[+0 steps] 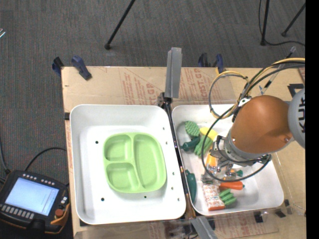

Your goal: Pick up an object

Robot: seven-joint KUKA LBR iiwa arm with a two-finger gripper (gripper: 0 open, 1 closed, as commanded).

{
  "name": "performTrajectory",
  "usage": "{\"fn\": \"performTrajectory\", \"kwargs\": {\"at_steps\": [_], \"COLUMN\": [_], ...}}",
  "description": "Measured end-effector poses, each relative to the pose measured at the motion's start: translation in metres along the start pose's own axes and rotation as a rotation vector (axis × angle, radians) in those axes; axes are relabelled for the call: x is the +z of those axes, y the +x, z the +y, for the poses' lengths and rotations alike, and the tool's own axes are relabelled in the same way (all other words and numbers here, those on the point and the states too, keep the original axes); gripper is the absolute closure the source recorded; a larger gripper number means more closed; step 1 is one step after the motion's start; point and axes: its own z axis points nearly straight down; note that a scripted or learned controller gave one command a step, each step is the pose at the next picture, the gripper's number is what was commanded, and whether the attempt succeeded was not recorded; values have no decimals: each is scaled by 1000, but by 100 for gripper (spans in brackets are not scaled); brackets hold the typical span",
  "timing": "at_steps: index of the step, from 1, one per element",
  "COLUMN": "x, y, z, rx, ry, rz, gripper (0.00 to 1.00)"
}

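Camera view, looking down at a slant, has me reaching in from the right, my orange band [261, 122] bulging over the right bin [276, 193]. I'll place everything against that bin. My pincer [223, 167] hangs low over its middle, tangled in cables, and whether it is apart or together I cannot tell, since my own wrist covers it.

Around the pincer lies a small heap of toy food. Toward the bin's far left sits a green ridged piece [192, 129], with a yellow piece [208, 132] just beside it and a dark green leafy piece [195, 145] slightly nearer. Against the bin's left wall, on the near side, lies a long dark green pod [191, 182]. Near the front wall I see an orange carrot [232, 185], and just in front of it a small red and white packet [212, 196] touching a green bundle [229, 198]. An orange piece [213, 161] shows right beside my pincer, too hidden to name.

Left of this bin, touching it along a shared edge, is the left bin [82, 133], which bears a light green divided plate [134, 162] with three compartments. Further left again, off the bench, a teach pendant [32, 198] rests on the floor.
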Motion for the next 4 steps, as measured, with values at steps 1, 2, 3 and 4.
{"fn": "performTrajectory", "kwargs": {"at_steps": [1,2,3,4], "x": [3,5,5,-4], "y": [4,-2,-9,-14], "z": [1,-5,-22,-21], "rx": [2,55,192,191], "ry": [-4,-8,-6,-9], "rz": [7,14,11,5], "gripper": [0,0,0,100]}}
